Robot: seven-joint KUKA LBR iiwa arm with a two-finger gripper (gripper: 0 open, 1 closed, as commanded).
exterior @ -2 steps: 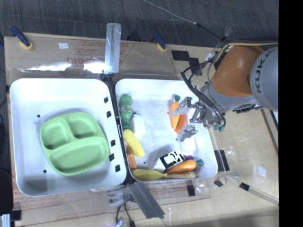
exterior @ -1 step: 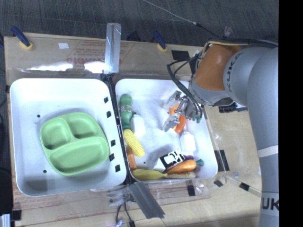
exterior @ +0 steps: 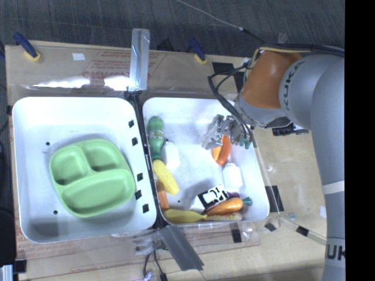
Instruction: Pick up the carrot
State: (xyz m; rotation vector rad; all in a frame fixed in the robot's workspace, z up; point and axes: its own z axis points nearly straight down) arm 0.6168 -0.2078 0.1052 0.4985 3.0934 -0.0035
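Two white bins sit side by side. The left bin (exterior: 23,157), well left of the gripper, holds one green divided plate (exterior: 91,174). The right bin (exterior: 193,107) holds one green cucumber (exterior: 156,132), one corn cob (exterior: 165,176), one banana (exterior: 183,216) — and more. The gripper (exterior: 222,134) hangs over this bin, its grip cannot be told. One carrot (exterior: 222,151) sits just below its tip, touching or nearly so.

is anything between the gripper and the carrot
Nothing visible. The gripper is in the right bin, right at the carrot, whose orange body pokes out just below the fingers. The nearest other item, a white bottle, lies below the carrot, not between them.
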